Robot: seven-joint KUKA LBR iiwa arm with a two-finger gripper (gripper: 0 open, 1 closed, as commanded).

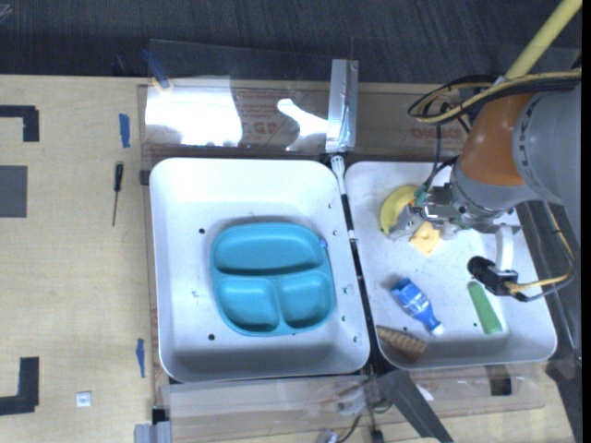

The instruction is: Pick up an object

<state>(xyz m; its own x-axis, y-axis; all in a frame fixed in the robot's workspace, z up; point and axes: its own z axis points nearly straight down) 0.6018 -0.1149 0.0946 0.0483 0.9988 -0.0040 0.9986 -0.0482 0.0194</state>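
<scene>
Yellow banana (399, 207) and a pale yellow block (426, 239) sit just beside our gripper (423, 218) in the right bin (531, 335); we cannot tell how open it is.

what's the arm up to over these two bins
The grey arm reaches in from the right, and its hand is low over the right bin, right beside a yellow banana-shaped thing and a pale yellow block. Whether it has hold of either can't be told. A blue item, a green stick and a brown brush lie nearer the front of that bin, apart from the hand. The left bin holds a blue divided tray.
</scene>
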